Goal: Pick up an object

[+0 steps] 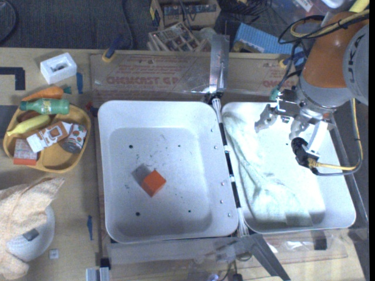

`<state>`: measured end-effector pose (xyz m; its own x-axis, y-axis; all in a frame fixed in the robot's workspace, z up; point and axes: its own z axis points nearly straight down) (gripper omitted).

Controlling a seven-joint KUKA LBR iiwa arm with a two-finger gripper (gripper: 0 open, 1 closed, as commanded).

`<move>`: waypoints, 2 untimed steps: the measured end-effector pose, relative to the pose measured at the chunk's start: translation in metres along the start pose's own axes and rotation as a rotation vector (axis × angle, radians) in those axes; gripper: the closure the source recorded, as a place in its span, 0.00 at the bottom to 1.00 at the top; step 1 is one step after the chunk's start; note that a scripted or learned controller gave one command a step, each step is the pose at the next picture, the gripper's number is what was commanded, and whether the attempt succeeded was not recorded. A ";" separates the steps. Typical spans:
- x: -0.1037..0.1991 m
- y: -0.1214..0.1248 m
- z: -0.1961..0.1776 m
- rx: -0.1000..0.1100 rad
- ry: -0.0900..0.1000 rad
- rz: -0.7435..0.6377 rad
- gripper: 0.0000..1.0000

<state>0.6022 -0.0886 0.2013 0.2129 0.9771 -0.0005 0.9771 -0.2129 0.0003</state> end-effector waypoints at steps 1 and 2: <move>-0.061 0.020 -0.037 -0.003 -0.001 -0.100 0.00; -0.002 -0.048 -0.020 0.005 0.001 0.185 0.00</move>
